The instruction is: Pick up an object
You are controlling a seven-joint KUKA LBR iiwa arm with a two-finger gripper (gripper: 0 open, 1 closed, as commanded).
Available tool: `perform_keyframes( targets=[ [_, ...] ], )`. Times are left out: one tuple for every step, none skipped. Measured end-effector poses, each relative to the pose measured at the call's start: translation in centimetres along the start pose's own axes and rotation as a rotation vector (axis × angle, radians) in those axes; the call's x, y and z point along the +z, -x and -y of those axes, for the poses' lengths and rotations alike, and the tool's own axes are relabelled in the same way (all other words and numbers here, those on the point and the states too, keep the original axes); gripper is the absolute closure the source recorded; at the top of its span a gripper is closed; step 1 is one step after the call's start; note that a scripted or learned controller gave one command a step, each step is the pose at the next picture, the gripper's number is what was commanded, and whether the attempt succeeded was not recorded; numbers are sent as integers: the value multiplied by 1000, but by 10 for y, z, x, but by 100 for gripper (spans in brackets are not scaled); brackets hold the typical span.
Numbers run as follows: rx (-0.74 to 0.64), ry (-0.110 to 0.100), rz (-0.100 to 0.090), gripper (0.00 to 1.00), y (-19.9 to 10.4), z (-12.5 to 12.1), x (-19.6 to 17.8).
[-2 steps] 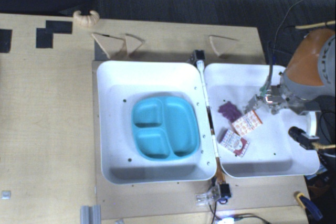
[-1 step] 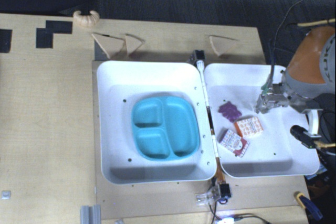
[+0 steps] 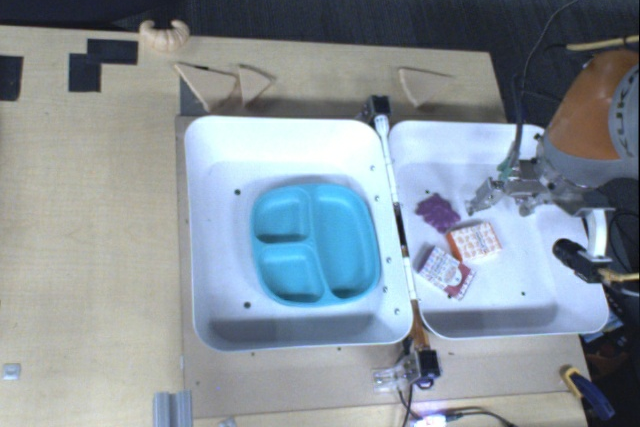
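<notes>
The right bin [image 3: 520, 310] holds three small things. A purple crumpled piece [image 3: 437, 210] lies near the bin's left wall. An orange and white packet [image 3: 473, 241] lies just right of it, and a white and dark red packet [image 3: 444, 272] sits nearer the front. My gripper [image 3: 500, 202] hangs over the right bin's middle, just above and to the right of the orange packet. It is open, and nothing sits between its fingers. The grey arm with its orange band [image 3: 590, 120] reaches in from the right.
In the left bin [image 3: 215, 315] lies a blue sectioned plate [image 3: 315, 240]. A raised divider [image 3: 392, 215] separates the two bins. The wooden bench [image 3: 90, 245] spreads out to the left.
</notes>
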State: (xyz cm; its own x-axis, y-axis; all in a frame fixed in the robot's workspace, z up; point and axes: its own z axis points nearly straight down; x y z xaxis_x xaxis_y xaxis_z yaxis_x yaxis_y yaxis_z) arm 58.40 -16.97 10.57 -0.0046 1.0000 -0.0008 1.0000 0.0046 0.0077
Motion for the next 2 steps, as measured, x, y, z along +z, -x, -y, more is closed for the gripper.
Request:
perform_keyframes(
  targets=[
    [3, 0, 1, 0, -30, 53, 18],
    [2, 6, 2, 100, -30, 51, 7]
  ],
)
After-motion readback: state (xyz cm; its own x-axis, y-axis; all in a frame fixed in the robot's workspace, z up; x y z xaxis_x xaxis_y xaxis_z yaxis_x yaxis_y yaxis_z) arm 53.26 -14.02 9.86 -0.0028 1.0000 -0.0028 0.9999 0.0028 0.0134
